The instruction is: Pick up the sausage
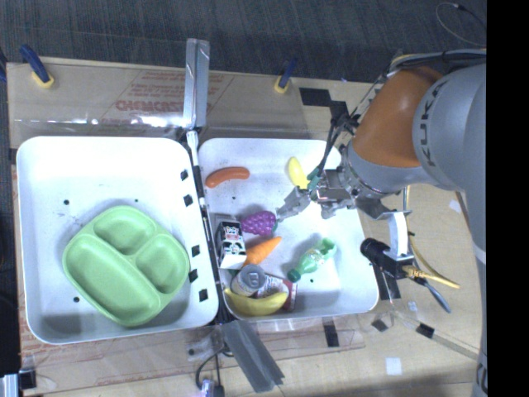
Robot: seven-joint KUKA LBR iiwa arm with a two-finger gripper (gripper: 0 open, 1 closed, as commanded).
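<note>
toward the far-left corner of the right bin (351,300) lay the sausage (226,176), long axis left-right, well left of the claw (299,198), whose opening could not be told.

1. A dark grey carpeted floor (165,7) fills the top of the view, behind the table.
2. The light brown, cardboard-covered table (99,89) carries faint red printing near its far edge.
3. Two blue clamps (37,64) grip that far edge, one at the left corner and one (286,74) nearer the middle.
4. A grey metal bar (197,81) stands upright at the far edge.
5. Black tape patches (318,98) mark the table on the right.
6. Lighting is even, with soft shadows.
</note>
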